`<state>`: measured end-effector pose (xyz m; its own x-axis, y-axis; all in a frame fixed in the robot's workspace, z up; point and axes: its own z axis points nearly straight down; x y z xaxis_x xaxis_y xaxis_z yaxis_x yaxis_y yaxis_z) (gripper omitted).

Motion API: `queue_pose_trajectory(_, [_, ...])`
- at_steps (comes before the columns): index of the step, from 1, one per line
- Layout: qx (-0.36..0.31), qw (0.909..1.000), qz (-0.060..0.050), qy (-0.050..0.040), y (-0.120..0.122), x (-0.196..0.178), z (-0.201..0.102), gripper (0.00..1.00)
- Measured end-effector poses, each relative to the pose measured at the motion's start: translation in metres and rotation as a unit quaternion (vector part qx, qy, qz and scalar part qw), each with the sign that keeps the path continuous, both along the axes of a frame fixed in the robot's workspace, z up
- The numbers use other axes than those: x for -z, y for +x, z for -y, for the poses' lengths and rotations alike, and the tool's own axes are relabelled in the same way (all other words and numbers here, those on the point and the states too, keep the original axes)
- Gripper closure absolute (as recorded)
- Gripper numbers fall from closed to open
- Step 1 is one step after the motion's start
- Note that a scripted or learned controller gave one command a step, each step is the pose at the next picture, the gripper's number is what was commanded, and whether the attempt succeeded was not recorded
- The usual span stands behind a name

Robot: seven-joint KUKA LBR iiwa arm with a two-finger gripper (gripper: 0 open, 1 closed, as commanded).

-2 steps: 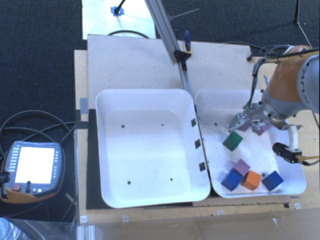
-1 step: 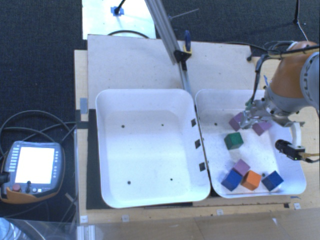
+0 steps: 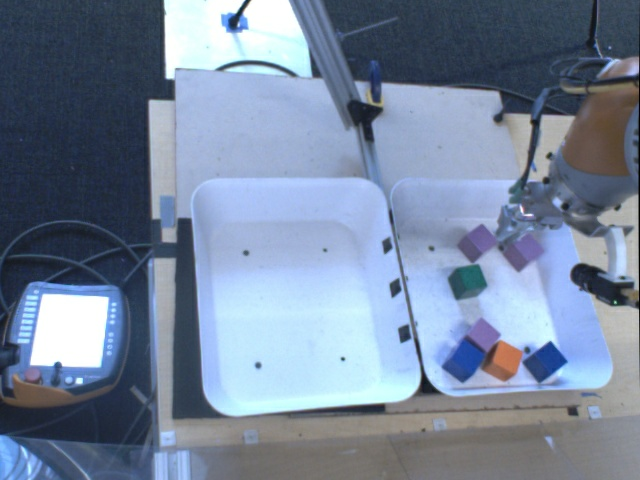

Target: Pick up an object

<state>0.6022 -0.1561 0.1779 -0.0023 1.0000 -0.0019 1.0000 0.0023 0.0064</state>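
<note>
Orange cube (image 3: 503,360) well apart from end effector (image 3: 516,220); purple cubes flank it.

Single fixed camera above bench (image 3: 300,118), looking down at a slant; both bins (image 3: 300,388) in frame, moderately distant.

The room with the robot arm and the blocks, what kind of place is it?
Probably a robot lab. A handheld control pendant lies beside the bench, two white bins sit side by side, and the gripper hangs over small coloured blocks.
</note>
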Motion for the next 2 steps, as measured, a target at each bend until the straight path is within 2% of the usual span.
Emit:
queue_pose_trajectory(1, [-0.001, 1.0000, 0.000, 0.0002, 0.001, -0.034, 0.000, 1.00])
queue_pose_trajectory(2, [-0.004, 1.0000, -0.002, 0.0020, 0.009, -0.030, -0.060, 1.00])
